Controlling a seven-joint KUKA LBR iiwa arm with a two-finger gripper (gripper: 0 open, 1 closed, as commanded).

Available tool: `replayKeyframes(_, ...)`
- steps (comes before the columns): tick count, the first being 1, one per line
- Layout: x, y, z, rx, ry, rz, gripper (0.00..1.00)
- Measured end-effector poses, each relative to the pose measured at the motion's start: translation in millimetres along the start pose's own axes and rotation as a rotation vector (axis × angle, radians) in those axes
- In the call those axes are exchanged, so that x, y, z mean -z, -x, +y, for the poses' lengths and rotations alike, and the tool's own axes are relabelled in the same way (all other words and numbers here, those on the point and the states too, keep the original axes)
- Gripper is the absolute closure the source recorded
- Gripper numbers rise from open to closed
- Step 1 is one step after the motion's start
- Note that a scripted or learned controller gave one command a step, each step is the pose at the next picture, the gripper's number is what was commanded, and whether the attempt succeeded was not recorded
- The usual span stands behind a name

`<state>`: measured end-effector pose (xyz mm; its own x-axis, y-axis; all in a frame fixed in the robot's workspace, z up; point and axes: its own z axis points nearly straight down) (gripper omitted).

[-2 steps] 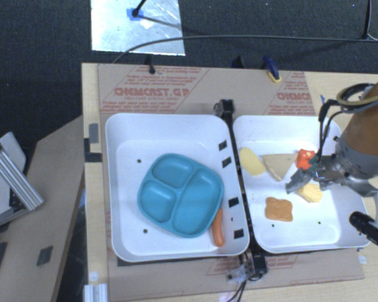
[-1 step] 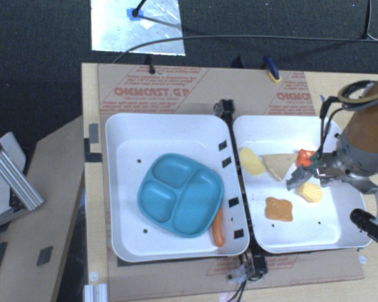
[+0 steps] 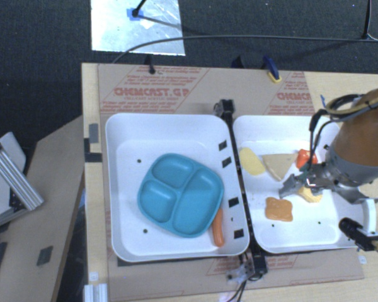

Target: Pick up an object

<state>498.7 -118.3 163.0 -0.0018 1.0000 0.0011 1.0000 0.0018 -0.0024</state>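
The right bin [image 3: 283, 241] holds several food pieces: a pale yellow oval [image 3: 252, 162], a beige wedge [image 3: 279, 165], an orange-brown nugget [image 3: 280, 209], a small orange-red piece [image 3: 302, 158] and a yellowish piece [image 3: 313, 195]. My gripper [image 3: 302, 186] hangs low over the right part of this bin, its grey fingers pointing left, right beside the yellowish piece and just above the nugget. The arm's orange band [image 3: 365, 137] covers the bin's right side.
The left bin [image 3: 123, 143] holds a blue divided plate [image 3: 180, 194] and an orange sausage [image 3: 218, 226] against its right wall. A black divider with clips [image 3: 232, 168] runs between the bins. Cardboard lies under both.
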Motion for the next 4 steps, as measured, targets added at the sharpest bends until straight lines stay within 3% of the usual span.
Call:
replayKeyframes(1,-61.8,-4.8,-2.8,-0.001,-0.001,0.0,0.0)
replayKeyframes(2,-78.9,-4.9,-2.1,-0.002,0.003,-0.001,0.0)
replayKeyframes(3,-67.1,-4.9,-0.8,-0.001,0.007,-0.001,1.0)
replayKeyframes(4,-23.7,-1.1,-1.3,0.002,0.007,-0.002,1.0)
